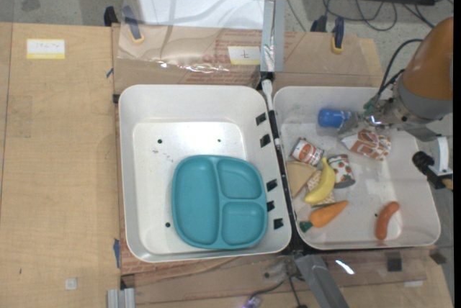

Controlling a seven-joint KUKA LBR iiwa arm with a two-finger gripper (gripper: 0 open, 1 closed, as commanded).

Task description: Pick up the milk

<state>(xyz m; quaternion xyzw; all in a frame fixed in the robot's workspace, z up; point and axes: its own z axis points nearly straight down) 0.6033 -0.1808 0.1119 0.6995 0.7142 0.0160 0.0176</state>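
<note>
The milk point(372, 145), a small white carton with red-brown patches, lies on its side in the right bin point(410, 238), toward its back right. My gripper point(372, 116) hangs just above and behind the carton, at the end of the grey wrist under the orange band point(438, 58). Nothing is visibly held in it. The arm's body hides the bin's far right corner.
Left of the gripper lies a blue cylinder point(333, 117). Also in the right bin are a red-and-white can point(307, 152), a banana point(322, 184), a small printed box point(341, 168), a carrot point(328, 214) and a sausage point(386, 220). The left bin holds a teal divided plate point(218, 202).
</note>
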